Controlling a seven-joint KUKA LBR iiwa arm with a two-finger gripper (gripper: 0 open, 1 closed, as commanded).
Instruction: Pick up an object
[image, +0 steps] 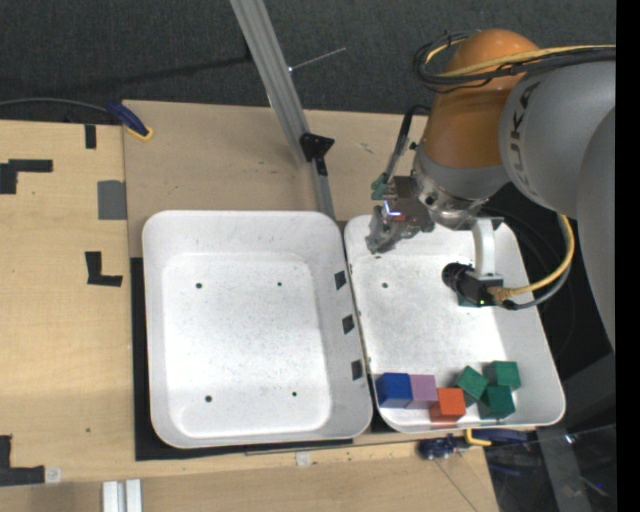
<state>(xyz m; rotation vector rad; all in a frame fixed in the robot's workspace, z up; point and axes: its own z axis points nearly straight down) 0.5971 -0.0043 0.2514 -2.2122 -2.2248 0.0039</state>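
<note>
We see small blocks (450, 391) clustered at the near end of the right bin (400, 300), well apart from the jaws' gripper (383, 235). Jaws' state: can't tell. Blocks prob. light, rigid; we'd pinch flat opposite faces.

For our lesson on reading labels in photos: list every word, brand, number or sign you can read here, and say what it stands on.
"KU": dark letters running down the grey arm beside its orange band; the rest of the word is cut off.
No readable text on the two white bins, the coloured blocks or the bench.
</note>
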